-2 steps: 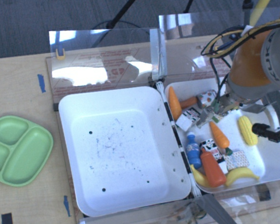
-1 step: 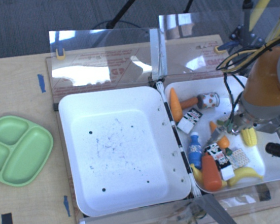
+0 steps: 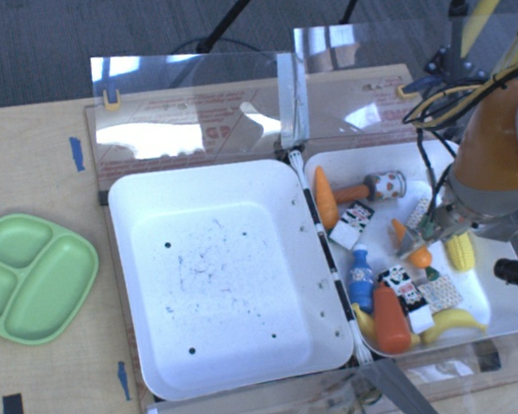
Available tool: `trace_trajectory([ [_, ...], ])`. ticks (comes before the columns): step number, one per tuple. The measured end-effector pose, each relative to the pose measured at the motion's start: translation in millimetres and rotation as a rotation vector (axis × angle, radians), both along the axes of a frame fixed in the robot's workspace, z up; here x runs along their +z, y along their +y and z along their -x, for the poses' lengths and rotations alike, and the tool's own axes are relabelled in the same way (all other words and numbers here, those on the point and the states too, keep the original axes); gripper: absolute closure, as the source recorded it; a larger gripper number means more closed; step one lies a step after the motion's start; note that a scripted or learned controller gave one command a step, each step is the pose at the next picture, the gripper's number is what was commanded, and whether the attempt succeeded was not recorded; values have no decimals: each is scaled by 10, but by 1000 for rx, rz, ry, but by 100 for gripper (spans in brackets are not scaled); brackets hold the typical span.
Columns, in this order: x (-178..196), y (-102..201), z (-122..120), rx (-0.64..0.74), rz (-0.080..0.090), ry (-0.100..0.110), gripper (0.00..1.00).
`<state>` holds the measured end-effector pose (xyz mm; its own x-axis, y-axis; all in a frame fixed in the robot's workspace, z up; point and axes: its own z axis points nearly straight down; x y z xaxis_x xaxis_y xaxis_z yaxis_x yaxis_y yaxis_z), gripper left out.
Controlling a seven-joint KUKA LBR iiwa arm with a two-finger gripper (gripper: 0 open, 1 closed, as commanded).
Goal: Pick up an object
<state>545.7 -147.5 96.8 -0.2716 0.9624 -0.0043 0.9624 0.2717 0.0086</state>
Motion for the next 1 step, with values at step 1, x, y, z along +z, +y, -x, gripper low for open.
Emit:
trace_trajectory([
  [1, 800, 310, -453, 150, 0, 7, 100],
])
